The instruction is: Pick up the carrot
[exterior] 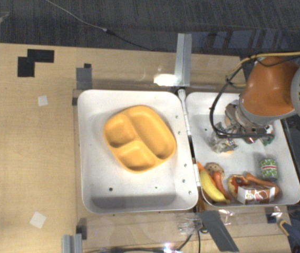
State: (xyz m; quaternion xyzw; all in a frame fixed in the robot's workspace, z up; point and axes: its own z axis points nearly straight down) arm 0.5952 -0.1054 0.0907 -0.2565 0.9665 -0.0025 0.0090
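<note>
we look down on a pale wooden bench with black square marks, dark carpet beyond it, bearing two shallow white plastic bins. the left bin holds a glossy yellow divided plate with rounded corners. in the right bin the gripper hangs low beneath the orange band; whether it is open or closed we cannot tell. the slim orange carrot lies near the front wall, just beside a curved yellow banana, with a red packet and a small green can nearby.
</note>
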